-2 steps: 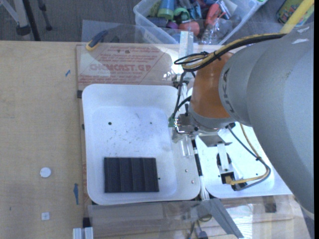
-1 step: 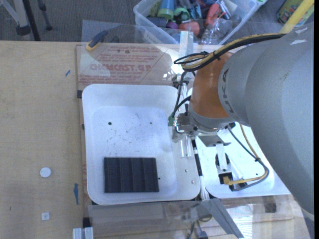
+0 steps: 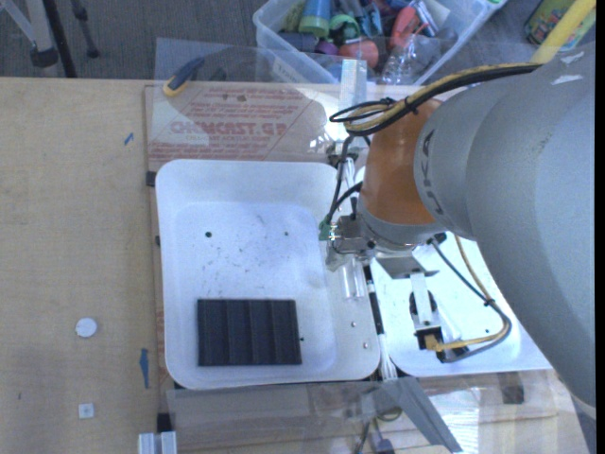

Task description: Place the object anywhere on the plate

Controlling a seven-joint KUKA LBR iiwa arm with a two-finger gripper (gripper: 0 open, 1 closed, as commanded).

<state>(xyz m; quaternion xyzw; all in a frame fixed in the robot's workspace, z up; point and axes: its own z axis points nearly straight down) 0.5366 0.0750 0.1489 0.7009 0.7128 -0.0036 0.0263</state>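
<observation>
The arm point(image 3: 492, 159) reaches in from the right, over the seam between the two bins. The pincer point(image 3: 352, 277) hangs above the left bin's point(image 3: 236, 183) right edge; its opening cannot be told. A dark ribbed plate point(image 3: 249, 332) lies flat in the left bin's near part, apart from the pincer. A clear tub point(image 3: 284, 17) of mixed items stands behind the worktop point(image 3: 66, 206).

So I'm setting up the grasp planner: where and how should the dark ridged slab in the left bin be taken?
The dark ridged slab lies flat near the front of the left bin. Probably best from straight above, fingers across its shorter side, closing on the front and back edges, which look clear of the bin wall.
</observation>
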